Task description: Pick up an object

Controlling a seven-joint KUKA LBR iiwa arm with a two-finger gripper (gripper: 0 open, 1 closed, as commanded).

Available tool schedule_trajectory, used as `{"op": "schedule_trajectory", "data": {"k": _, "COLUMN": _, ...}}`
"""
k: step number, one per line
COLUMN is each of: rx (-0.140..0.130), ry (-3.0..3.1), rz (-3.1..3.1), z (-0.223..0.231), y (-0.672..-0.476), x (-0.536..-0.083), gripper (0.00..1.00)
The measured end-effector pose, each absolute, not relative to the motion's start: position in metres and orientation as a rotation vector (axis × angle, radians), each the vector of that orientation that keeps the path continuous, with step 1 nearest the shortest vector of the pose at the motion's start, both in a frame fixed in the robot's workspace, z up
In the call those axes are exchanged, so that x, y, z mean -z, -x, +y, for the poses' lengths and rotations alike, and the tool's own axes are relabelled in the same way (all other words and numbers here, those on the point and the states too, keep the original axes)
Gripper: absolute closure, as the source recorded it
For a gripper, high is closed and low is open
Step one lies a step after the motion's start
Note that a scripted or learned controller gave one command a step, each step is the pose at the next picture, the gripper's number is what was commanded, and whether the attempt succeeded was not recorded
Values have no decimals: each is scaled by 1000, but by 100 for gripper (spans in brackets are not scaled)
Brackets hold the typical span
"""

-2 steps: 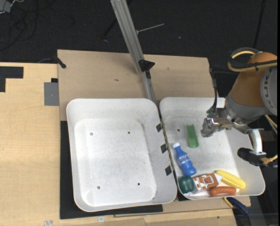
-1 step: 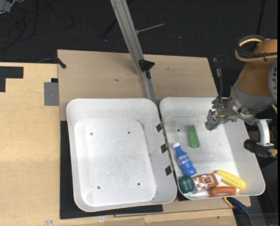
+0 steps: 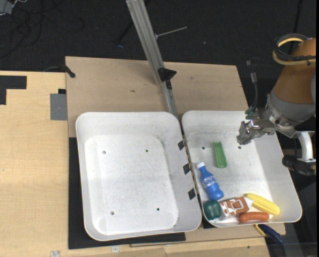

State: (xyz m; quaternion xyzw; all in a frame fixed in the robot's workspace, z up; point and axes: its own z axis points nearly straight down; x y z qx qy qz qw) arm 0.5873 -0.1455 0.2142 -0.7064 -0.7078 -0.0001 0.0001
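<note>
My gripper [image 3: 246, 133] looks like dull grey metal, my wrist casing above it smooth and faintly glossy. Below me the right bin [image 3: 288, 189] is matt white plastic, lightly speckled. Inside that bin, the green block [image 3: 220, 155] looks matt, the blue bottle [image 3: 209, 181] shiny plastic, the yellow corn [image 3: 262, 203] waxy. The bench [image 3: 30, 159] beside the bins is pale matt wood.

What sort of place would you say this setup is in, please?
Probably a robotics lab's grasping test bench. Two shallow white bins sit side by side on a plywood bench, toy items like a blue bottle lie in the right one, and the gripper hangs above them.
</note>
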Motion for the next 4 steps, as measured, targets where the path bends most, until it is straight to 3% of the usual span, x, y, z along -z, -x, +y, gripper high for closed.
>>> {"op": "schedule_trajectory", "data": {"k": 1, "rx": -1, "ry": 2215, "rz": -2221, "z": -94, "y": -568, "x": -217, "gripper": 100}}
{"op": "schedule_trajectory", "data": {"k": 3, "rx": -3, "ry": 2213, "rz": -2222, "z": 4, "y": -561, "x": -214, "gripper": 100}}
{"op": "schedule_trajectory", "data": {"k": 4, "rx": -2, "ry": 2213, "rz": -2224, "z": 54, "y": -547, "x": -227, "gripper": 100}}
